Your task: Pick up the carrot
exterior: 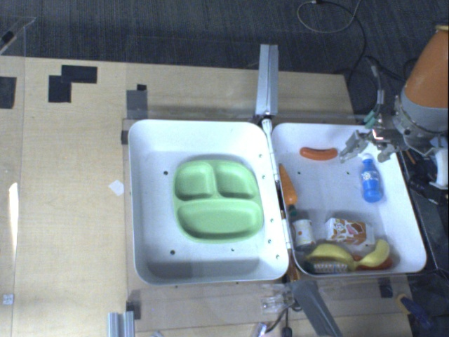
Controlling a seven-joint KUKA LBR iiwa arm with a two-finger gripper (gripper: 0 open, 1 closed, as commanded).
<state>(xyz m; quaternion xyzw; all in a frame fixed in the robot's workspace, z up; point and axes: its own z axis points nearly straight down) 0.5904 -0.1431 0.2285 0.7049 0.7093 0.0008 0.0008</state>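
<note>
Camera view: I see my metal tool (366, 143) spread wide, gripping nothing; the tapered orange carrot (286, 185) lies well off its left, against the bin wall.

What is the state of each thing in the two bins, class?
carrot: lying along the right bin's left wall
sausage: lying flat
blue bottle: on its side
green tray: flat, compartments bare
end effector: above the right bin, holding nothing
</note>
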